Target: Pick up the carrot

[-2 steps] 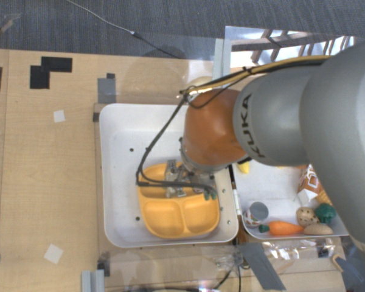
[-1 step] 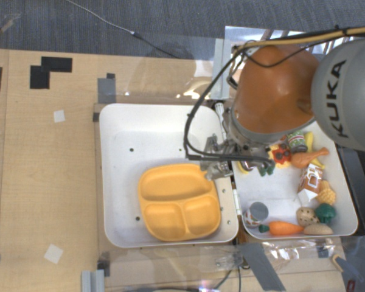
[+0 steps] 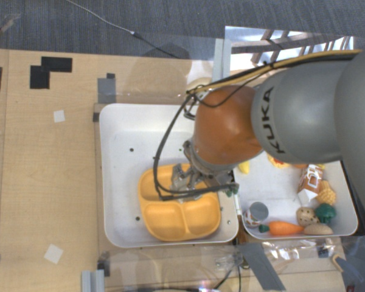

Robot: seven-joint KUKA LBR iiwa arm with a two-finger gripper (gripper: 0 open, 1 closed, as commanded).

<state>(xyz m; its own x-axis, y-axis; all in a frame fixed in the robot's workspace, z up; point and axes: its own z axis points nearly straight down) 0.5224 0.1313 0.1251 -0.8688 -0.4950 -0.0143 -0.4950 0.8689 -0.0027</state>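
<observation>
The carrot (image 3: 285, 228) is orange with a green tip and lies along the front wall of the right bin (image 3: 347, 227). My gripper (image 3: 191, 184) hangs over the left bin (image 3: 118, 163), right above a yellow sectioned tray (image 3: 179, 219). The orange wrist band and the grey arm cover the fingers from above. The carrot is well to the right of the gripper and apart from it.
Next to the carrot in the right bin are a small grey cup (image 3: 257, 212), a speckled egg-like toy (image 3: 305, 215), a green toy (image 3: 326, 212), a yellow corn-like piece (image 3: 326, 194) and a small carton (image 3: 310, 178). A black cable (image 3: 170, 132) loops over the left bin.
</observation>
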